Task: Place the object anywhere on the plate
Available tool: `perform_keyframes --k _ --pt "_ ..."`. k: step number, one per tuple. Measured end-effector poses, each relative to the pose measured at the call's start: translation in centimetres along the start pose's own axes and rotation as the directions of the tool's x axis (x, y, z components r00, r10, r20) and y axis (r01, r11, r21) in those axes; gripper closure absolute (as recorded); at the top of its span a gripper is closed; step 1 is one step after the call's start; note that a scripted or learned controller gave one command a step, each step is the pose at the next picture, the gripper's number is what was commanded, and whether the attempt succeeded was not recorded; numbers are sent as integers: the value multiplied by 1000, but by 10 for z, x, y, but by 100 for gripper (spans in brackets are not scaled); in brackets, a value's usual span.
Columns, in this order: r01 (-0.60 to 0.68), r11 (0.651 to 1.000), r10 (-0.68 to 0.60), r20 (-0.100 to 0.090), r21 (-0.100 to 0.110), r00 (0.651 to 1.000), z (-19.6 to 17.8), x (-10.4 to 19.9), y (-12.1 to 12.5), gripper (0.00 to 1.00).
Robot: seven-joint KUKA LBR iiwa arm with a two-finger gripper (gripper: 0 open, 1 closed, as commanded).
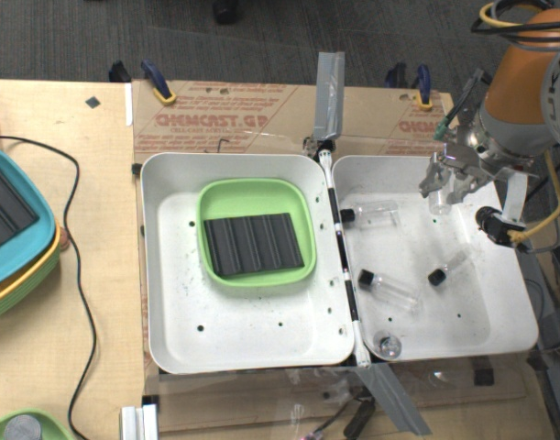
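- The arm [522,81] reaches in from the right, its orange band above the wrist, and hangs over the upper right part of the right bin [499,337].
- The end effector [442,189] points down and leftward near that bin's back wall; whether it is open or closed cannot be told.
- Three clear vials with black caps lie in the right bin: one [369,215] near the upper left, one [385,287] lower at the middle, one [447,269] just right of it.
- All three lie apart from the end effector.
- A small round cap [388,345] rests near the bin's front edge.
- The green plate [302,200] sits in the left bin [170,319], carrying a dark ribbed slab [254,244].
- On the desk [78,319] at left, a black cable [78,273] runs beside stacked trays [18,236].
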State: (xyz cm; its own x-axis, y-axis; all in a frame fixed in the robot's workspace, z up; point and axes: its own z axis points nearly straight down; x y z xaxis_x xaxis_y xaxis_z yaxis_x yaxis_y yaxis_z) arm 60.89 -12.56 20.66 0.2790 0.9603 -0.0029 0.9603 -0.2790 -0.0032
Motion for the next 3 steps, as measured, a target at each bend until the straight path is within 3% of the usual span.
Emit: perform_keyframes --k 1,2,3 --pt "0 1000 0 0 0 1000 0 0 0 0" --pt "-219 976 219 -1 -1 976 -17 -50 16 0" --pt "-417 909 417 -1 0 909 -52 -75 13 0"
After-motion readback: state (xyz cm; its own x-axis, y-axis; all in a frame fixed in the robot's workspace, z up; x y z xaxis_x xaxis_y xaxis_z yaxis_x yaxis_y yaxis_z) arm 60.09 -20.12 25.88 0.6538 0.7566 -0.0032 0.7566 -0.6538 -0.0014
